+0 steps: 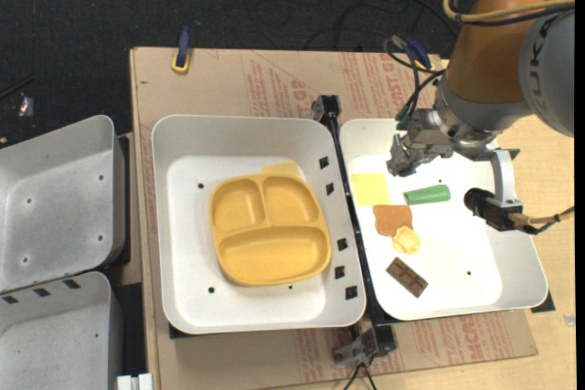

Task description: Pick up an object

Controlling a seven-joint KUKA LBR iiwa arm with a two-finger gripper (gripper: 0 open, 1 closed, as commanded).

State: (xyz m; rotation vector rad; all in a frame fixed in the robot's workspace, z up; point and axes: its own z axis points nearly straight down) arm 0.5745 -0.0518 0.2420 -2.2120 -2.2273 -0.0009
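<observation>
The right bin [512, 283] holds several small items: a pale yellow flat square [369, 188], a green bar [427, 194], an orange-brown flat piece [393, 218], a yellow lumpy piece [407, 240] and a dark brown bar [406, 277]. My gripper [403, 162] hangs over the bin's upper left part, just above and between the yellow square and the green bar. Nothing shows between its fingers.
The left bin [183, 288] holds a yellow divided tray [270, 228] with a pale yellow sheet [283, 169] poking out behind it. A black divider [345, 215] runs between the bins. A black cylindrical part [486, 205] hangs from the arm over the right bin. Grey lids [55, 196] lie at far left.
</observation>
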